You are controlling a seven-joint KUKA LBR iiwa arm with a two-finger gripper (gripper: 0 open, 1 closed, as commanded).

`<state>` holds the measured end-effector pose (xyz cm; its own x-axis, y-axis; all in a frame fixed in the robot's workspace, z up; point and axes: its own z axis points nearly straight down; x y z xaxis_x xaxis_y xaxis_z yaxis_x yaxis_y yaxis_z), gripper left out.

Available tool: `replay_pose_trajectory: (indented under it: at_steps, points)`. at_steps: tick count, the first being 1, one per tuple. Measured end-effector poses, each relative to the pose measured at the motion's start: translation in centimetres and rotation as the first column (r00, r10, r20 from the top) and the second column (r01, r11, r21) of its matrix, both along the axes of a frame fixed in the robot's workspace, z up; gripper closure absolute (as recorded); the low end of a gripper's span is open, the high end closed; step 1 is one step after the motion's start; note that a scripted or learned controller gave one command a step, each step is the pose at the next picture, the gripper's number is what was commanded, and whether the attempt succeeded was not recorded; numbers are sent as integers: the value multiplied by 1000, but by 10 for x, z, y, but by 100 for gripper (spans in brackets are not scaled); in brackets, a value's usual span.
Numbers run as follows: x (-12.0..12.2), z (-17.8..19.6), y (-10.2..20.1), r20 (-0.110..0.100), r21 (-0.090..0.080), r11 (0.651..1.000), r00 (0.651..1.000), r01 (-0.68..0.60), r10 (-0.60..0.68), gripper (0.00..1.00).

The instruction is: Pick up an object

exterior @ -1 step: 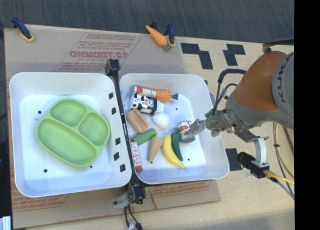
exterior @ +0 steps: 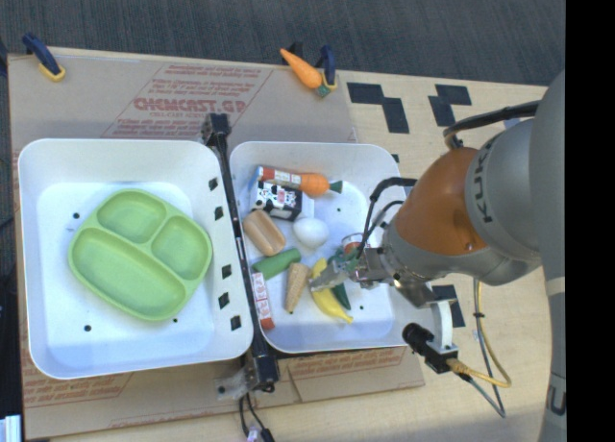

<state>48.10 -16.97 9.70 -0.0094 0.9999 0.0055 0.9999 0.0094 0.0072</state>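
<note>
Bright, even overhead lighting, white bins (exterior: 58, 334) near overexposed, soft short shadows under the green divided plate (exterior: 139, 253) and toy food, orange wrist band (exterior: 437, 205) showed mild sheen, overall softness, low resolution, small items slightly blurred.

One fixed overhead camera slants down on both bins (exterior: 125, 354).
</note>
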Motion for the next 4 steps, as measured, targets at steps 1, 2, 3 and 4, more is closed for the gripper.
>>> replay_pose_trajectory:
  at_steps: [1, 2, 3, 4]
  points:
    - [2, 12, 0, 3, -1, 1000, 1000, -8, 8, 100]
    - [3, 22, 0, 3, -2, 1000, 1000, -15, 15, 100]
    - [4, 32, 0, 3, -3, 1000, 1000, -20, 20, 100]
    - [5, 42, 0, 4, -5, 1000, 1000, -24, 24, 100]
